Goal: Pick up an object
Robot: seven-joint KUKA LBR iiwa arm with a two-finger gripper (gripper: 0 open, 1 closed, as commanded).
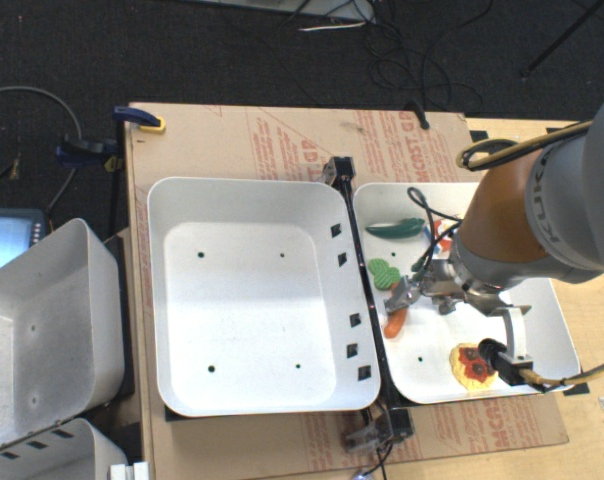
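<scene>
Carrot-like orange toy (395,320) lies in the right bin (552,313), in the centre-right of the frame, close to that bin's left wall, and it looks to be the piece the arm is going for. It is a short, stubby orange-red shape, slightly tilted, with its upper end tucked under the gripper (407,295). Just above it sits a small flat green piece (384,272), leaf-like in outline, and higher up, toward the top of the bin, a longer dark-green item (395,229) shaped like a pod or pepper. Near the lower edge of the bin rests a yellow disc with red spots (473,365), something like a toy pizza.

The step in hand, as I judge it, is the reach-down for a grasp: the gripper is low in the bin, right over the upper end of the orange toy and beside the green piece. Whether the pincer is released or clenched I cannot tell, since the wrist and metal parts blur together at this slant, and nothing can be seen clearly between its tips, so no hold can be claimed.

The next move probably calls for centring over the orange toy, closing firmly, and lifting straight up, keeping clear of the bin wall and the green piece. The left bin (182,268) is well apart from the action.
</scene>
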